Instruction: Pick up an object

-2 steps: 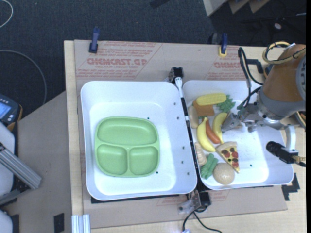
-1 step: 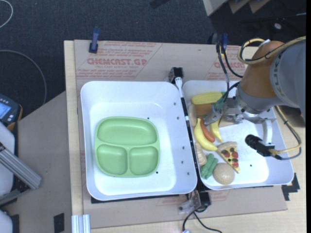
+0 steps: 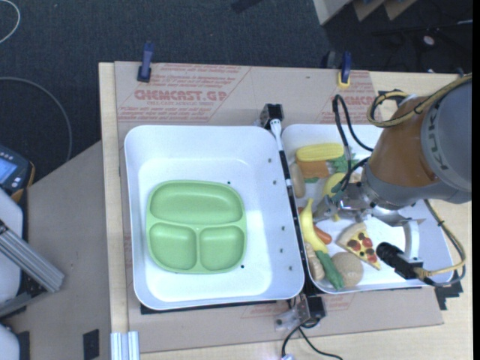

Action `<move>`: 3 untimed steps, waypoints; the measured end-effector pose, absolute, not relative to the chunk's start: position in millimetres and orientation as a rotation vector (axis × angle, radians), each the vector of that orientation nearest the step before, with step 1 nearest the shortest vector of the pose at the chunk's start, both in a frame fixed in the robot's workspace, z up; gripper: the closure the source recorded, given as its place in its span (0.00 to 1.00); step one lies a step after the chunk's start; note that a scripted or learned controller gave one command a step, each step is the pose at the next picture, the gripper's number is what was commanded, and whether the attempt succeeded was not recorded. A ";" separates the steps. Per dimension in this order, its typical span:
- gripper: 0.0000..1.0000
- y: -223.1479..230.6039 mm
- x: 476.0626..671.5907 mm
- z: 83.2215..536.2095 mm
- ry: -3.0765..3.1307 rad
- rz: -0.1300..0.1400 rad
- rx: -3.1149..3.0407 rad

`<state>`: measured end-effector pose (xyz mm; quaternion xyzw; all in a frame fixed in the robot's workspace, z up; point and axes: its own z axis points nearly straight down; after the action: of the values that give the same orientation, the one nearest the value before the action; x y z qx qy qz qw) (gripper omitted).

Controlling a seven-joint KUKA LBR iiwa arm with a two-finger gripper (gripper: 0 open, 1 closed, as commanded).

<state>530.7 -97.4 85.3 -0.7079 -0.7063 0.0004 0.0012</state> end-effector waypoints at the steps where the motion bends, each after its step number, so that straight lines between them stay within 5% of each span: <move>1: 0.00 -95.0 476.7 84.8 -2.216 0.003 -2.222; 2: 0.00 -96.4 503.3 84.5 -2.225 -0.001 -2.223; 3: 0.00 -95.9 588.2 85.5 -2.231 -0.007 -2.222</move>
<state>588.2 -95.9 85.5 -0.7058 -0.7084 -0.0021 -0.0036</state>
